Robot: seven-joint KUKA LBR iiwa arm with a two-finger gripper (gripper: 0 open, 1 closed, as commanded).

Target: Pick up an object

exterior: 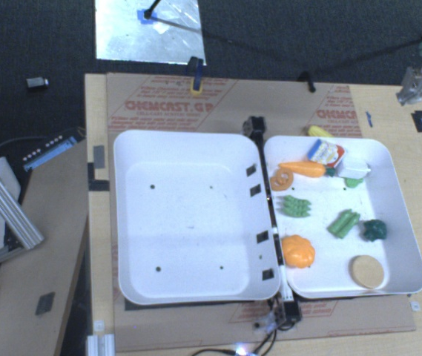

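White plastic bins are sitting side by side; we are viewing the right bin [397,199], with the orange plastic pepper [298,251] at its 8 o'clock and the long orange carrot [302,169] at 11 o'clock. We are seeing the metal gripper [421,80] at the frame's 2 o'clock, grasp state indeterminable.

Two bins side by side: left bin [188,213], right bin [396,221] w/ carrot [303,169] far, pepper [298,251] near-left, cookie [367,271] near-right, broccoli [374,230] betw.
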